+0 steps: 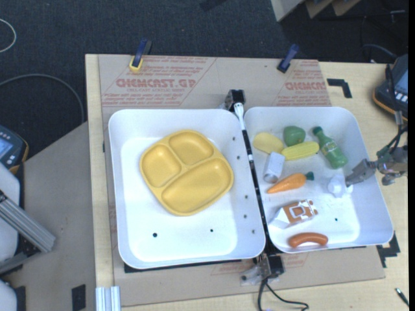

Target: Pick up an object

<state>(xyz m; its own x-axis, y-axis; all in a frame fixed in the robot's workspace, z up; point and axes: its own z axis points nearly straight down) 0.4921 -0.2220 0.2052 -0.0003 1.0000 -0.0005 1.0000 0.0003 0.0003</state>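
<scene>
The right bin [373,222] holds several small toys: a green bottle [330,148], a green pepper [294,135], a yellow corn cob [300,151], a pale yellow piece [266,142], a small grey-white can [273,166], an orange carrot [287,183], an orange-and-white carton [297,212], a reddish sausage [308,240] and a small white object [336,186]. My gripper [364,170] reaches in low over the bin's right rim, just right of the white object and below the green bottle. Nothing can be seen held in it.
The left bin [130,232] bears a yellow divided plate [187,172] in its middle. A black divider rail [250,167] runs between the bins. Clamps [138,56] hold the cardboard base at the back. Cables and a dark device [395,89] sit at the right edge.
</scene>
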